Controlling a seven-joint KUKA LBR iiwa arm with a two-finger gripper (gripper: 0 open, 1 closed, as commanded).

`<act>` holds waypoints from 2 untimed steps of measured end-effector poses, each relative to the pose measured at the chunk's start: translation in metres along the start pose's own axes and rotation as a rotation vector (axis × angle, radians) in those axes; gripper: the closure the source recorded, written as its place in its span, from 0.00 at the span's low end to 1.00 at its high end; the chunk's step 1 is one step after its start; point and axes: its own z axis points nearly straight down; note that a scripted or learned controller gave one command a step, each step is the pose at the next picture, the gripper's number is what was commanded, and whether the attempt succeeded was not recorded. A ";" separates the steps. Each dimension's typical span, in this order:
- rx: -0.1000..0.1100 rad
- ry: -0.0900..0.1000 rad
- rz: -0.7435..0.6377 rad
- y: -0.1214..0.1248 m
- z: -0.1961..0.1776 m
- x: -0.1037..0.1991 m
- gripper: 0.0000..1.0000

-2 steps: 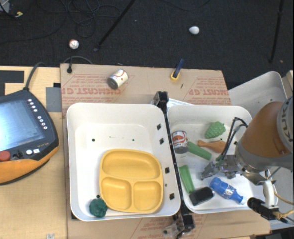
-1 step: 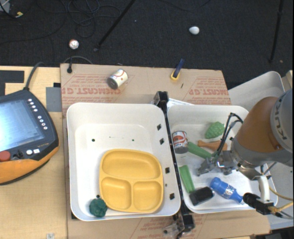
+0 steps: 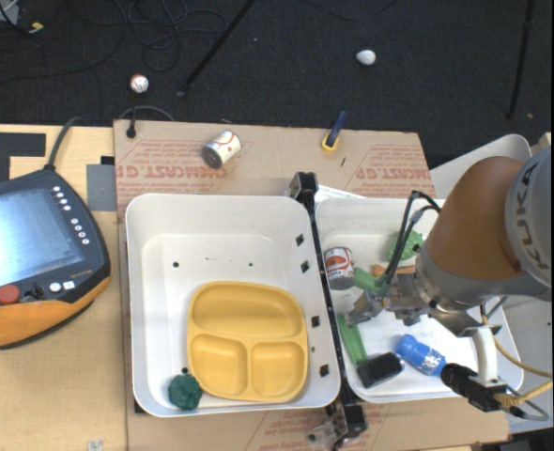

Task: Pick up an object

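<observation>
1. Gripper (image 3: 369, 301) sits low in the right bin (image 3: 465, 390); can't tell its state.
2. Nearest: can (image 3: 339, 265), just left. Light, stiff, slick; I'd grab across its sides.

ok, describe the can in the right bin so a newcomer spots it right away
Start at the right bin, the one the arm reaches into. The can sits at that bin's left side, against the divider, above a green stick. It's the bin's only small cylinder with a red-and-white label and silver top.
</observation>
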 end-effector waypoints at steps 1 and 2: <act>0.007 -0.002 0.009 0.000 -0.004 -0.005 1.00; -0.007 0.000 -0.001 0.015 -0.114 0.073 1.00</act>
